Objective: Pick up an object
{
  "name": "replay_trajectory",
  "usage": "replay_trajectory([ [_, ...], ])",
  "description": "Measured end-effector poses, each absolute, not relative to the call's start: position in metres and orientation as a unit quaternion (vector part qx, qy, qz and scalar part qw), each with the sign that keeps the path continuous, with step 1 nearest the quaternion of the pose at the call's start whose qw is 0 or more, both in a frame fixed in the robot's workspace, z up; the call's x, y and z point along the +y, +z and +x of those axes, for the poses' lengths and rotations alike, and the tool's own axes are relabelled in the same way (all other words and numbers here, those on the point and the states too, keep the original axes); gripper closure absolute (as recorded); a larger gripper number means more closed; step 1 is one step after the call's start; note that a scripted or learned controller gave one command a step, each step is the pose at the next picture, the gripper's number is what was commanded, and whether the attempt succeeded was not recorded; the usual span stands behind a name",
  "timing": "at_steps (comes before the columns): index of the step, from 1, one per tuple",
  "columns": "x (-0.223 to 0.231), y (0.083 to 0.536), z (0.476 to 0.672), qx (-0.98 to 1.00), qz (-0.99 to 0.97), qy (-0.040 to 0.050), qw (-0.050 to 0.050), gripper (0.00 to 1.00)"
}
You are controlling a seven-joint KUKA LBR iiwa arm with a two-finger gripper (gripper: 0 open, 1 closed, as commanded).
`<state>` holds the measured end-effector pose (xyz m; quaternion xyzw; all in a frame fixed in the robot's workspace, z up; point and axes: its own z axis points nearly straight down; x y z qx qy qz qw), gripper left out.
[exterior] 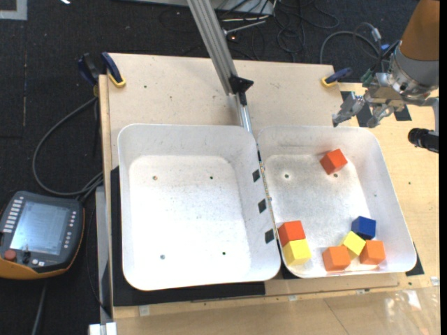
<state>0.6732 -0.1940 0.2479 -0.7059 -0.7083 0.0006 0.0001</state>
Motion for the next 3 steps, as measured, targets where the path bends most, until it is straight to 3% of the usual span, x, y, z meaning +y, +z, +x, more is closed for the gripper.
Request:
replay_trajectory([
  [1,-0.194,0.248,0.673,-0.708,-0.706,0.0006,0.0,0.0],
  [2,-0.186,0.303,0.667,-0.708,-0.706,-0.002,-0.004,0.0],
  [3,-0.219,0.238,0.598,-0.705,-0.709,0.0031,0.003,0.0],
])
